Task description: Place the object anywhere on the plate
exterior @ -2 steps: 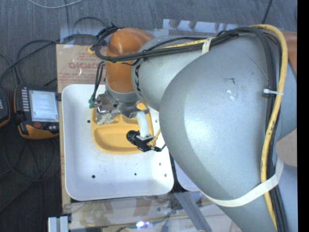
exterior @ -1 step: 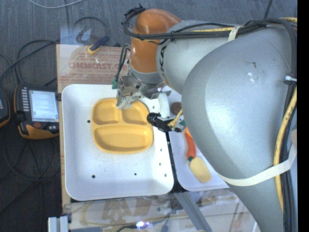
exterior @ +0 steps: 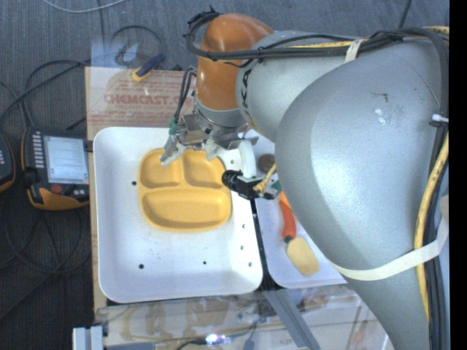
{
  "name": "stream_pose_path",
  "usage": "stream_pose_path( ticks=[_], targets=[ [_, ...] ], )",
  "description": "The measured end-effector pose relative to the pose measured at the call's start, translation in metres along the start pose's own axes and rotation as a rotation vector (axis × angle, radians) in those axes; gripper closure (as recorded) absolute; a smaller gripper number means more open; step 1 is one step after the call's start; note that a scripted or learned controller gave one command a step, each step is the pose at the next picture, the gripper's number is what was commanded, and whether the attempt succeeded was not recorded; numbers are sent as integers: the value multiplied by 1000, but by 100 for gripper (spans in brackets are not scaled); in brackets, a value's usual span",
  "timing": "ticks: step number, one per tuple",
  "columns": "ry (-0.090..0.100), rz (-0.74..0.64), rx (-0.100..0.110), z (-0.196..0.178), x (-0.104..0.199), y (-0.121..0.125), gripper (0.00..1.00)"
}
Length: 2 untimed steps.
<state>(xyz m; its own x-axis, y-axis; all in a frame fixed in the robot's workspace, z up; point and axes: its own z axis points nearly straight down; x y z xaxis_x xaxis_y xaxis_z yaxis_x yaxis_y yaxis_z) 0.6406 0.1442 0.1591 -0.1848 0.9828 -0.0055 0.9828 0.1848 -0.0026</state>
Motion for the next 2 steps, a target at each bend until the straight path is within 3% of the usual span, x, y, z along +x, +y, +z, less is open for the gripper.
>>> stream_pose_path(
  ticks=[1,2],
  targets=[
    [-6,-1,3,-8,-1,0,100],
    [1,55,2,-23,-72,-77,100]
  ],
)
